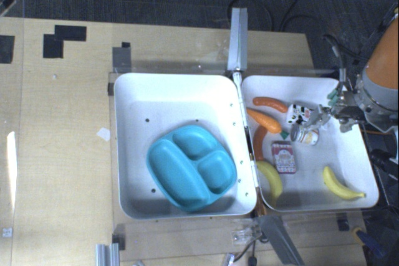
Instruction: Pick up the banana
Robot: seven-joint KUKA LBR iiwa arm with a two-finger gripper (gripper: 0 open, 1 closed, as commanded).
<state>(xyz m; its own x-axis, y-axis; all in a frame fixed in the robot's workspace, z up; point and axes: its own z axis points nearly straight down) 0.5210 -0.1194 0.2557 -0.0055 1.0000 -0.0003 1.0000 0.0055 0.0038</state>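
Bench: right bin holds banana; left, blue tray.

Gripper was seen over right bin, near hot dog and carrot. Banana was lying apart, at bin's front right. Blue tray was seen in left bin.

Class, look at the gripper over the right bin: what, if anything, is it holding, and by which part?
It cannot be told. The gripper hangs over small items in the right white bin; both yellow bananas lie untouched.
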